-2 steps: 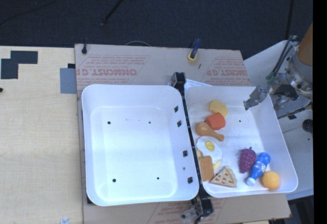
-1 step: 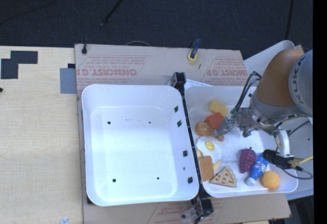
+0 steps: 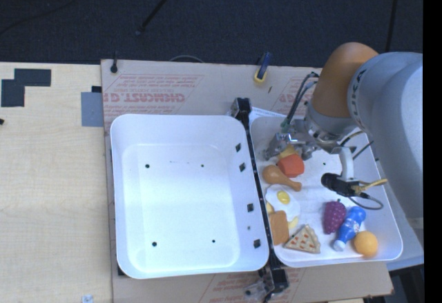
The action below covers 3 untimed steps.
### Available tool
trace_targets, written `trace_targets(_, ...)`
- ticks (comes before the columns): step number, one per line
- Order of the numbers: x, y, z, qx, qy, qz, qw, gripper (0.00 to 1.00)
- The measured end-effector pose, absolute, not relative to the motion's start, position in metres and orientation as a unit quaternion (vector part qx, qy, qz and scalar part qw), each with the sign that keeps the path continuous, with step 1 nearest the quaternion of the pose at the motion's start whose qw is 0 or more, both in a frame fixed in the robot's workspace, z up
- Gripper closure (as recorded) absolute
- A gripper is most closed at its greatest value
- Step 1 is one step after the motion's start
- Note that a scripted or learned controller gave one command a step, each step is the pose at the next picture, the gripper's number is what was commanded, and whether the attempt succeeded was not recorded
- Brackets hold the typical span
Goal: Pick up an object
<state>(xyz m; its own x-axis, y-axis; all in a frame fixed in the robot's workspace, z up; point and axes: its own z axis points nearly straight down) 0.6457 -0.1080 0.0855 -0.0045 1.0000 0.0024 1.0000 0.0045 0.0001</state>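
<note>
My gripper (image 3: 288, 145) is low over the far left part of the right bin (image 3: 387, 222). Directly under it sits a red pepper-like toy (image 3: 292, 165), with a small yellow piece (image 3: 286, 153) at its far side. The view does not show any object lifted off the bin floor. A toy chicken drumstick (image 3: 279, 176) lies just left of the red toy.
The right bin also holds a fried egg (image 3: 283, 199), a toast slice (image 3: 279, 226), a pizza wedge (image 3: 302, 240), purple grapes (image 3: 334, 215), a blue bottle (image 3: 349, 226) and an orange (image 3: 366, 244). The left bin (image 3: 124, 157) adjoins at a black-clipped divider (image 3: 250, 177).
</note>
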Motion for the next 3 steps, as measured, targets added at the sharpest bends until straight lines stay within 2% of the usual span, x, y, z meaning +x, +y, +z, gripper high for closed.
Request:
trace_targets(1, 0.644, -0.111, 0.097, -0.707, -0.707, 0.0006, 0.002, 1.0)
trace_targets(2, 0.644, -0.118, 0.087, -0.707, -0.707, 0.0006, 0.001, 1.0)
trace_targets(3, 0.644, -0.118, 0.098, -0.707, -0.707, 0.0003, 0.001, 1.0)
